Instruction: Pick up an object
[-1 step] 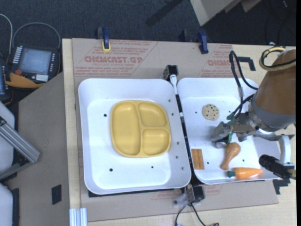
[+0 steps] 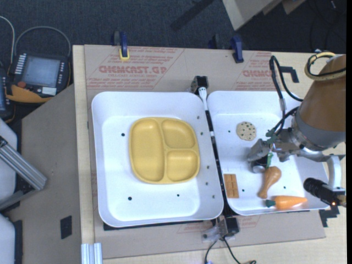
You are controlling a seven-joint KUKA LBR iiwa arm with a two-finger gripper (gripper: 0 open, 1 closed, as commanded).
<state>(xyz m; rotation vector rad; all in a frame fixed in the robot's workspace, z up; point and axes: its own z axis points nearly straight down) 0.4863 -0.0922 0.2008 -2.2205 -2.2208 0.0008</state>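
In the right bin (image 2: 286,104) lie several toy foods. A round tan cookie (image 2: 246,130) sits near the bin's middle. A tan drumstick (image 2: 268,180) lies toward the front, and an orange carrot (image 2: 287,202) with a green stem rests along the front wall. A brown cracker (image 2: 231,185) lies by the left wall. My gripper (image 2: 260,158) hangs low in this bin, just above the drumstick's thick end and in front of the cookie. A small green bit shows at the gripper's right side.
The left bin (image 2: 110,164) holds a yellow divided plate (image 2: 164,149). The grey and orange arm (image 2: 324,111) covers the right bin's right side. Blue clamps (image 2: 124,42) stand at the bench's far edge.
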